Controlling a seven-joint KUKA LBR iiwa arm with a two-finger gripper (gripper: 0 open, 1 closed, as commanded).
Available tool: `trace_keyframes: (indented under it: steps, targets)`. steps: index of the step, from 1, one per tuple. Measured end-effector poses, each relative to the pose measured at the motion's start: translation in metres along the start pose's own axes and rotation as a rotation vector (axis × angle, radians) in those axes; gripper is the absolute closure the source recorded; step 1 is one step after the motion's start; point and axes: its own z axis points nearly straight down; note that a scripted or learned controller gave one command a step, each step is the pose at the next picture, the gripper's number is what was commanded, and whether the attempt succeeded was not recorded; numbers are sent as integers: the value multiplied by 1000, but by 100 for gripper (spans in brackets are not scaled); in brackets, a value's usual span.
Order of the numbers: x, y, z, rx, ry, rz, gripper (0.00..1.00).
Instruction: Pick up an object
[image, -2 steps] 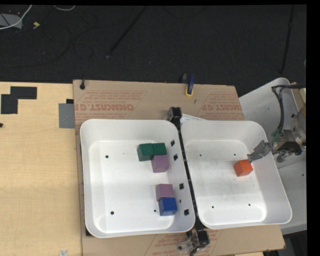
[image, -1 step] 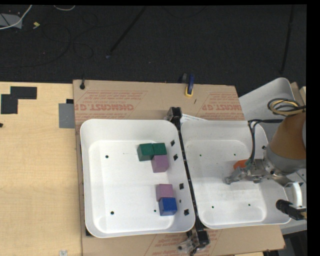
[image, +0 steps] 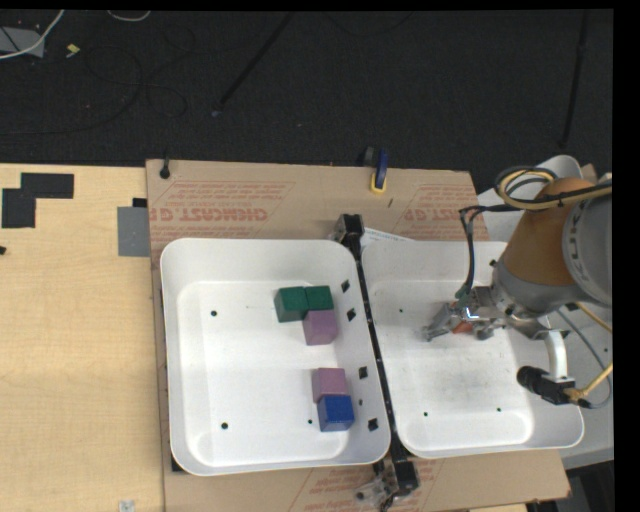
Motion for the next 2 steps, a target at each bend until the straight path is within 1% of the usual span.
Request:
trace_keyframes:
  steps: [1, 2]
  targets:
    - [-13, 55, -1, -3, -3, 3, 0]
    - [-45, 65, -1, -1, -2, 4, 0]
